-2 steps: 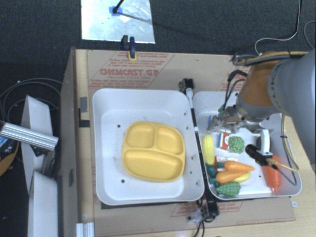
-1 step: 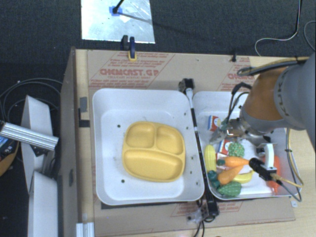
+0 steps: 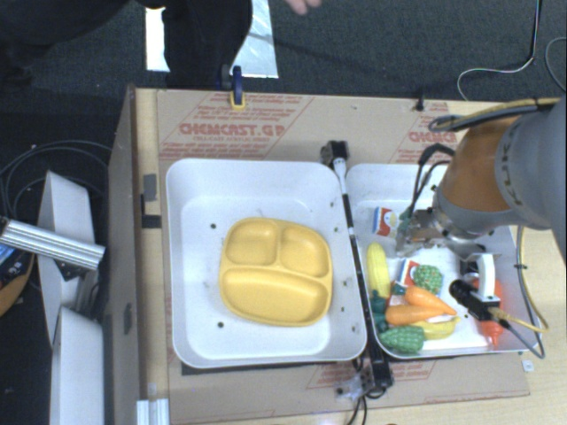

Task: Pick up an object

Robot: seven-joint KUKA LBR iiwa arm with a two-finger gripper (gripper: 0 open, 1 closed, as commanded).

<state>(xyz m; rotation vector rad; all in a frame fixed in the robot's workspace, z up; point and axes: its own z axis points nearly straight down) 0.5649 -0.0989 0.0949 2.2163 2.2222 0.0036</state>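
Above the right bin (image 3: pixel 390 177) the jaws (image 3: pixel 413 234) hover; their spread, I cannot tell.

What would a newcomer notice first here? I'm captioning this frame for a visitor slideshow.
First, the large yellow three-compartment plastic tray lying alone in the left white bin. Next, the grey arm with an orange band reaching from the right over the right white bin, where toy foods cluster, among them an orange carrot and a yellow corn cob.
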